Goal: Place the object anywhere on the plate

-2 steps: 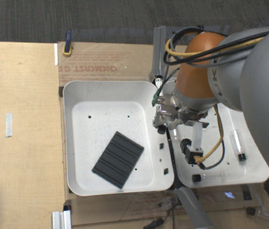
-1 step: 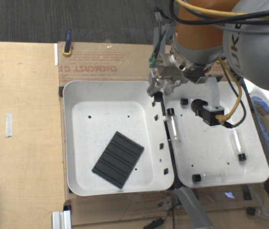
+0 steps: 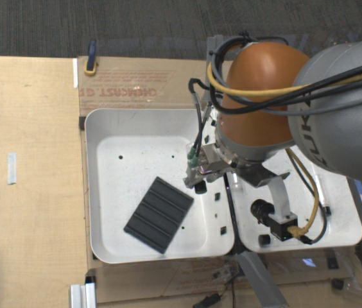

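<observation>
A dark ribbed rectangular plate (image 3: pixel 160 213) lies flat and turned at an angle in the front middle of the left bin (image 3: pixel 101 191). My gripper (image 3: pixel 198 178) hangs low over that bin's right side, just up and right of the plate's far corner and apart from it. The orange band and the wrist cover most of the gripper from above. A small green and black part shows at its lower end; I cannot tell whether that belongs to the gripper or is a held object.
The right bin (image 3: pixel 335 236) lies largely under the arm and its cables. Brown cardboard (image 3: pixel 142 85) with a blue clamp (image 3: pixel 91 55) lies behind the bins. A wooden bench top (image 3: pixel 27 204) stretches to the left, with small items at its edge.
</observation>
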`<state>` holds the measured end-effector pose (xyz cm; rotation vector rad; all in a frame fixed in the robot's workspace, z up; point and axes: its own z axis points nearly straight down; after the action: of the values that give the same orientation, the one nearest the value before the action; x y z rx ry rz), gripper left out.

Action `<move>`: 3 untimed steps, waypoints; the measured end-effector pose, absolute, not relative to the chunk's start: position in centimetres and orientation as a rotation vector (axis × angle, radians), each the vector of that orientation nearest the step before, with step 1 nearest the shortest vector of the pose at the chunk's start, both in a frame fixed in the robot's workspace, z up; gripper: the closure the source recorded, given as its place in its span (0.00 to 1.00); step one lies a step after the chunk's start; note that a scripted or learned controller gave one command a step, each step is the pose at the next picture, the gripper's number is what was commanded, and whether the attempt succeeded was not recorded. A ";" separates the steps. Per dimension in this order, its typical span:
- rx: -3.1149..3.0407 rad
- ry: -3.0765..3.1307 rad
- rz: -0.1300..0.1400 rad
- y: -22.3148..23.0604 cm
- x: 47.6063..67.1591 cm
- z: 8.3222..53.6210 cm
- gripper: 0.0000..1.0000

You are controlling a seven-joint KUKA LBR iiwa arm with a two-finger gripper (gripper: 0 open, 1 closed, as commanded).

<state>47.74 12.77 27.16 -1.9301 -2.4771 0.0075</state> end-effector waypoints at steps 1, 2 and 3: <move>-1.367 -2.829 0.003 16.5 51.6 30.2 1.00; -1.244 -2.882 0.005 16.3 47.8 24.6 1.00; -1.142 -2.928 0.001 11.7 47.9 29.2 1.00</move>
<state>47.87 11.65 29.23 -1.1419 -2.9278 0.0015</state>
